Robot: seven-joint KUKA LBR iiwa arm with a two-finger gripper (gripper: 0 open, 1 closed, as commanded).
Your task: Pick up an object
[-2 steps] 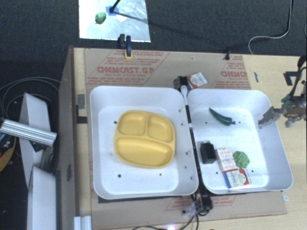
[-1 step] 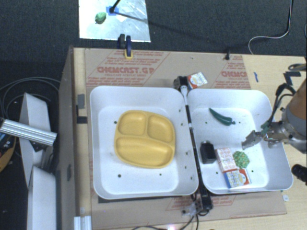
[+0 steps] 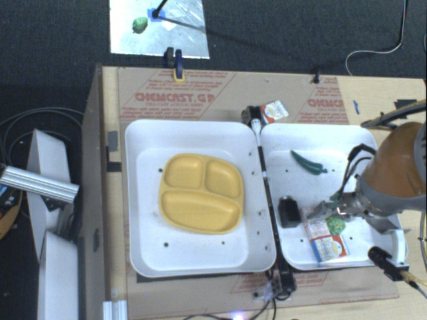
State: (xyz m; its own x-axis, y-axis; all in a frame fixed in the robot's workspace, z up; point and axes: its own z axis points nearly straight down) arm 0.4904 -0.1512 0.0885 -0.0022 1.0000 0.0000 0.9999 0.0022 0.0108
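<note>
Two white bins point(image 3: 200, 135) sit on cardboard. Right bin's five o'clock corner holds a carton point(image 3: 327, 244); the gripper point(image 3: 327, 212) hovers at its twelve, probably lining up; grip state unclear.

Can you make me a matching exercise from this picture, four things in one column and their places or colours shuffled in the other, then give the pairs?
Things:
1. divided plate
2. green tool
3. black block
4. printed carton

Descriptions:
A. near front of right bin, below the gripper
B. yellow, in left bin
C. upper part of right bin
D. right bin, by the divider between bins

Pairs: 1-B, 2-C, 3-D, 4-A
</note>
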